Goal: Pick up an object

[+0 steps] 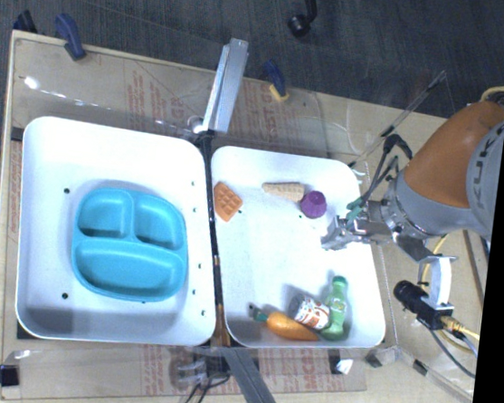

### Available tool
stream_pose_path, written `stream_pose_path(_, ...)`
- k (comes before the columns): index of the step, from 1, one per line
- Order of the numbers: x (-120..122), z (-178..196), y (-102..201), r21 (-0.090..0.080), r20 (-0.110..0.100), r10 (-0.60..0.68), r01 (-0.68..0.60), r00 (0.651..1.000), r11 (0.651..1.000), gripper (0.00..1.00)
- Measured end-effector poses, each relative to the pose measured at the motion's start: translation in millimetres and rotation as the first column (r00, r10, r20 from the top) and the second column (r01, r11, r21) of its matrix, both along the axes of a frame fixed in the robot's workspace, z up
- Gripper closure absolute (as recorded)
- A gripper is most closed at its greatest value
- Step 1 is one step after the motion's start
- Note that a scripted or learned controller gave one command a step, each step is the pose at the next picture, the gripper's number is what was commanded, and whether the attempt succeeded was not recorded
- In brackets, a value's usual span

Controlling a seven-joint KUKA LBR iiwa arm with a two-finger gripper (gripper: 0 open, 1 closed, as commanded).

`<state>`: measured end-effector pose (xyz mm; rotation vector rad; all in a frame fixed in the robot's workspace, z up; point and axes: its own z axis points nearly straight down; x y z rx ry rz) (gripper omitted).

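Note:
My gripper (337,233) hovers over the right side of the right bin (256,242), just right of a purple ball (314,204) and above a green bottle (338,305). A tan cone-shaped piece (283,190) lies left of the purple ball. An orange waffle-like piece (227,201) rests near the bin's left wall. At the bin's front lie a carrot (289,326) and a small dark bottle with a red label (310,313), beside the green bottle. Nothing shows between the fingers.
The left bin (46,171) holds a blue divided tray (130,243). A metal bar (224,88) rises behind the seam between the bins. Blue clamps (69,35) sit at the bench's back edge. Cables and a black fitting (422,304) hang right of the right bin.

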<state>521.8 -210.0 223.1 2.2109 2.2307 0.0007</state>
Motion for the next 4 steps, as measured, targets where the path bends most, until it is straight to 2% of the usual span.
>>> stream_pose_path(1,0,0,0,0.000,0.000,0.000,0.000,1.000,1.000,0.00)
stream_pose_path(2,-45,-101,0,0.001,-0.004,-0.001,0.001,1.000,1.000,0.00)
stream_pose_path(3,-34,-131,0,0.001,-0.003,0.001,-0.001,1.000,1.000,0.00)
stream_pose_path(4,-32,-120,0,0.001,-0.001,0.006,-0.006,1.000,1.000,1.00)
